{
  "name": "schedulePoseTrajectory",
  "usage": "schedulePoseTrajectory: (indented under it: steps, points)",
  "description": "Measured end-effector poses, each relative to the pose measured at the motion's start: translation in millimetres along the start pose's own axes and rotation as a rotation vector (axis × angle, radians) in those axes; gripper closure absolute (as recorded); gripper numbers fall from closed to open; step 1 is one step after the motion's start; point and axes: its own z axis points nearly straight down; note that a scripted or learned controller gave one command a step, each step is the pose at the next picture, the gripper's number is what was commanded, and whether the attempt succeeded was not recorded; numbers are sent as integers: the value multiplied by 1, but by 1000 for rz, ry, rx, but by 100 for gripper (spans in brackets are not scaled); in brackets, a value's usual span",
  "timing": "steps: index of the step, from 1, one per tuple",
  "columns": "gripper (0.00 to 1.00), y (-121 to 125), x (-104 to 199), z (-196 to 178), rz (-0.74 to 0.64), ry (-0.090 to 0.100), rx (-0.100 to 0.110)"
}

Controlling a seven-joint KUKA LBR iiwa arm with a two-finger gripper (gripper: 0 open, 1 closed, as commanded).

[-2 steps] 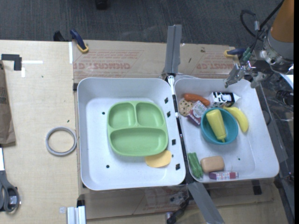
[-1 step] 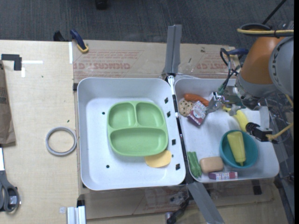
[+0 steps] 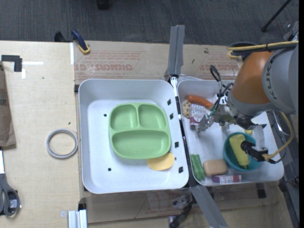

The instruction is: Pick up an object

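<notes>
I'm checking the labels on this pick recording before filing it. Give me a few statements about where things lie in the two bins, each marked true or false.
1. The green divided plate lies in the left bin. True.
2. The yellow chip-shaped piece sits on top of the plate's middle. False: it lies at the plate's lower edge, on the bin floor.
3. The blue bowl is in the right bin and has something yellow in it. True.
4. The gripper is over the left bin. False: it is over the right bin, beside a small packet.
5. The grey ring lies inside the left bin. False: it lies on the bench left of that bin.
</notes>
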Motion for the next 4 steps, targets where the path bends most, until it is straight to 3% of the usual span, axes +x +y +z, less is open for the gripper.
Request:
schedulePoseTrajectory:
  steps: [1, 2, 3, 4]
  points:
    - [0, 28, 14, -100, 5, -1, -1]
    - [0, 85, -7, -68, 27, -1, 0]
    - [0, -16, -32, 0, -68, 1, 1]
    - [0, -84, -25, -7, -138, -6, -34]
